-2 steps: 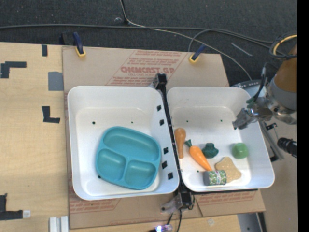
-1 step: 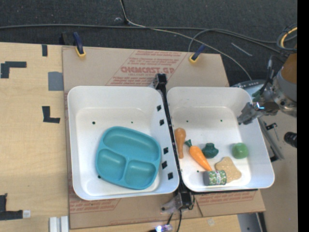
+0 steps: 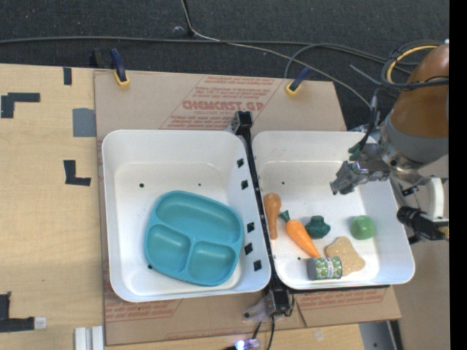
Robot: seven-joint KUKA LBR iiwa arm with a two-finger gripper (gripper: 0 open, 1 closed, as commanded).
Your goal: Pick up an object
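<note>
Approach step, nothing grasped yet. End effector (image 3: pixel 349 179) hangs over the right bin (image 3: pixel 292 148), upper-right part of it, above bare white floor; the arm (image 3: pixel 417 115) comes in from 3 o'clock. Whether the fingers are spread or pressed together I cannot tell: the tip is a dark, blurred lump at this slant.

Candidate things all sit in the right bin's lower half, at roughly 6 to 7 o'clock from the end effector:
- green ball (image 3: pixel 362 227), nearest, just below it
- dark green toy (image 3: pixel 317 227), touching the carrot's leafy end
- orange carrot (image 3: pixel 300 236), lying at a slant
- tan biscuit-shaped piece (image 3: pixel 346 254) with a small can (image 3: pixel 325 268) lying against it
- pale orange stick-shaped piece (image 3: pixel 272 213) near the divider

Left bin (image 3: pixel 117 148) holds a teal divided tray (image 3: pixel 193 238).

Next move, as I judge it: shift toward 6 o'clock, pick one target, descend. Green ball is the closest and stands apart; carrot cluster is crowded, risk of nudging neighbours.

Hard to make out: end effector height above the bin floor, the can's label, what the dark green toy is. Arm cut off at the right edge.
</note>
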